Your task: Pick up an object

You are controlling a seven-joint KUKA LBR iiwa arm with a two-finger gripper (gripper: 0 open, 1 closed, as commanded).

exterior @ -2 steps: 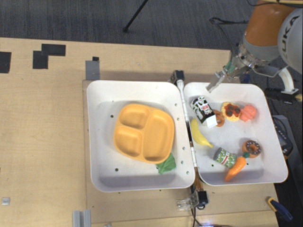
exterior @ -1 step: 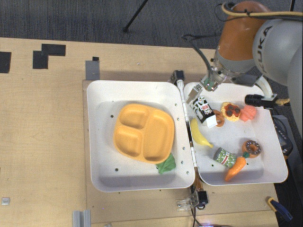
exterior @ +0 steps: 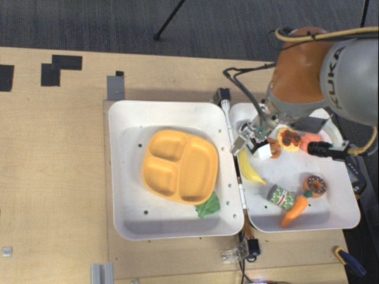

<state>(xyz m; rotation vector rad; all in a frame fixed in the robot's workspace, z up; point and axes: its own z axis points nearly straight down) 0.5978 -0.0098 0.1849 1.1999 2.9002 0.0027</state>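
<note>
On the left, a white bin (exterior: 118,176) held a yellow divided plate (exterior: 179,165) with a green scrap (exterior: 208,206) at its lower right edge. Across the divider, the right bin (exterior: 331,220) held a banana (exterior: 250,171), a small can (exterior: 280,197), a carrot (exterior: 295,210) and a doughnut (exterior: 314,185). Above the banana hung the gripper (exterior: 256,139), its state impossible to tell, with nothing visibly held.

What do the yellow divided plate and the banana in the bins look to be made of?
The yellow divided plate looks like moulded plastic: one even colour, rounded compartment edges, a soft matte sheen. The banana seems to be a plastic toy, judging by its smooth, uniformly bright yellow skin, though it is too small to be sure.
</note>
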